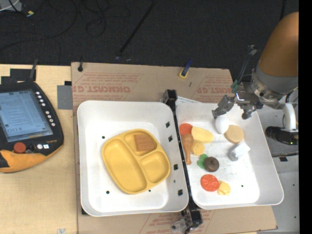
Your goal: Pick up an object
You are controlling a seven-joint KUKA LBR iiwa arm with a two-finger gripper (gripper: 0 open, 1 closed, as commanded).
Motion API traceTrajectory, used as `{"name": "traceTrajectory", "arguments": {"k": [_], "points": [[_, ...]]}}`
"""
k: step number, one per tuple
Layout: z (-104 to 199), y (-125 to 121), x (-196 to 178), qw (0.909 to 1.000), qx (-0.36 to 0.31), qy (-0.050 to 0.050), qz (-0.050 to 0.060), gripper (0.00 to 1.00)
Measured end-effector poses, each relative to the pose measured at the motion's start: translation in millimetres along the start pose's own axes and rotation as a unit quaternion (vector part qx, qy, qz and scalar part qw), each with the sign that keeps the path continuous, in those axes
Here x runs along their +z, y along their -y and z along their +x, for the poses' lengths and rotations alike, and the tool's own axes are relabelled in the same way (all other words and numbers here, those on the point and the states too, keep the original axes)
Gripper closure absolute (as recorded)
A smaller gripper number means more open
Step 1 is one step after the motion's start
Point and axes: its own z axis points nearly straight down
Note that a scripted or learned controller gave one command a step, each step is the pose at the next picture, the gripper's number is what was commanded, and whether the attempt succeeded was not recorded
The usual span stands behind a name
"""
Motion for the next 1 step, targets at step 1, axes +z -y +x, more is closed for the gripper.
{"name": "traceTrajectory", "arguments": {"k": [1], "points": [[8.5, 4.8, 58.7, 1.0, 0.001, -0.001, 0.003, 0.0]]}}
